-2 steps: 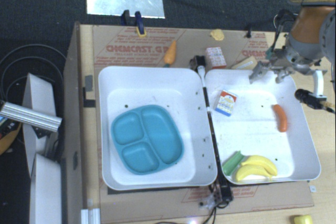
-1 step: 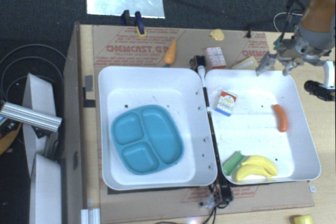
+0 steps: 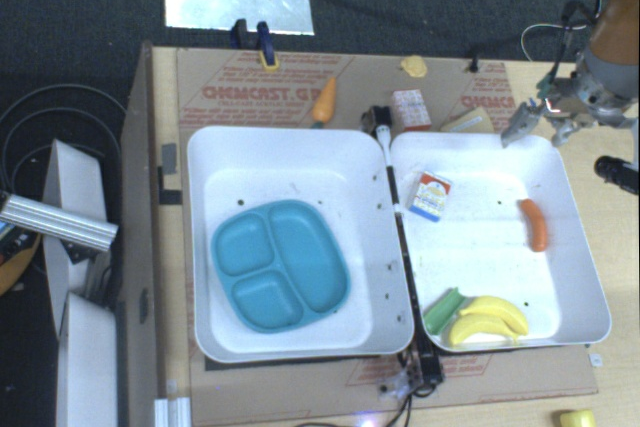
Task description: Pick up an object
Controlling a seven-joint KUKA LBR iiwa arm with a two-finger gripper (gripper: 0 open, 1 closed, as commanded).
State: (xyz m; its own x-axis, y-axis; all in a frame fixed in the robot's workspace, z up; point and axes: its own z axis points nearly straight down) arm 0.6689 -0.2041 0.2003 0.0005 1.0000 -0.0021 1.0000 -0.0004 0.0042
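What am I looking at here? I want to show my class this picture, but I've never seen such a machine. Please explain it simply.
One camera looks down at a slant on a bench. The grey and orange robot arm reaches in from the right; its hand hangs above the right bin's far corner, open and holding nothing. The left white bin holds a blue divided plate. The right white bin holds a small carton, an orange sausage-shaped toy, a yellow banana and a green piece beside it. The job is picking one up.

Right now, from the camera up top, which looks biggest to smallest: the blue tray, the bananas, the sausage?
1. Blue tray, far the biggest.
2. Bananas.
3. Sausage, smallest, though not much shorter than the bananas.
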